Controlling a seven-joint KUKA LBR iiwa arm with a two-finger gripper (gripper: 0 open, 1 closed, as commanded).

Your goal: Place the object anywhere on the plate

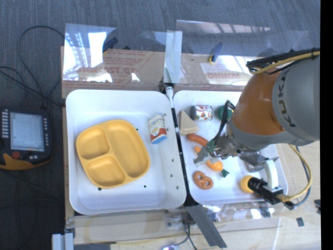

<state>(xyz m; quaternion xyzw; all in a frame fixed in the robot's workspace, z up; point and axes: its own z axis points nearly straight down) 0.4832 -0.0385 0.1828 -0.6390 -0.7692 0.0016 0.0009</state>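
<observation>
At far left we see a teach pendant lying on the dark carpet. Next, in the left bin, sits the yellow plate, a glossy moulded plastic dish with three rounded compartments, all bare. Near the plate's upper right rim a small carton, boxy and printed in white, red and blue, stands apart from it.

Across the divider, the right bin holds a scatter of toy foods: a pale wedge, a small can on its side, a slim orange sausage shape and a brown pretzel, with a yellow piece further right.

The gripper hangs low over this bin, just above an orange carrot-like toy, which we take to be the object; it lies well apart from the plate. We cannot tell whether the claw is spread or closed, nor whether it touches the toy.

We judge the toy light, stiff and smooth, likely hollow plastic, so apt to slip or skid from a pinch. Its rounded middle, across the narrow width, looks the safest hold.

At right looms the grey arm with its orange band.
</observation>
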